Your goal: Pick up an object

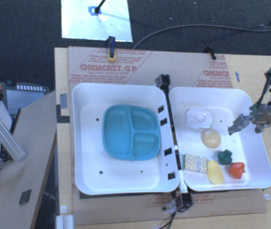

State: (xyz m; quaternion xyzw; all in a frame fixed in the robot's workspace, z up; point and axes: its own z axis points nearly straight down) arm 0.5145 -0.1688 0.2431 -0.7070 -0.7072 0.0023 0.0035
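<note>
**benchwatcher:** Over at 3 o'clock in the right bin (pixel 250 101), the gripper (pixel 236 125) hangs with nothing in it. Nearest grab is the beige egg-shaped thing (pixel 211 138), sitting about 8 o'clock from the tip, near but not touching.

**gripnerd:** Roundish, so no real long axis. Jaws apart or together?

**benchwatcher:** Can't tell, they blur into one dark prong, and the wrist is cut off by the frame edge.

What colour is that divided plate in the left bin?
The divided plate is light blue, turquoise-like, clearest in the camera view from above.
</note>
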